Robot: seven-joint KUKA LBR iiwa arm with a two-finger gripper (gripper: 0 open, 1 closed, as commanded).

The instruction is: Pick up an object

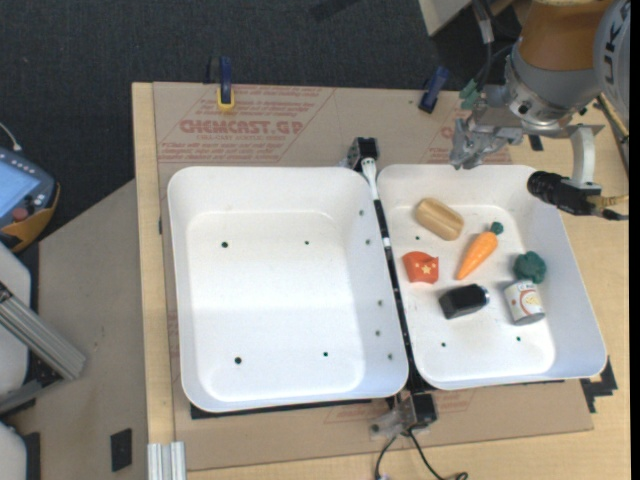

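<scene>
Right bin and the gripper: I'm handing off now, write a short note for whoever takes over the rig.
Gripper: above the far rim of the right bin, holding nothing that I can see.
In the right bin: tan bread roll, carrot, red-orange block, black block, green piece, small can.
Done: nothing picked up yet.
Left: come down on one object, perhaps the roll, the nearest, then grip and lift it.

A flat brown cardboard sheet (pixel 300 118) with red lettering covers the bench, held at its far edge by a blue and yellow clamp (pixel 224 80). A small black clip (pixel 364 153) sits between the two shallow white bins (pixel 190 268).
</scene>
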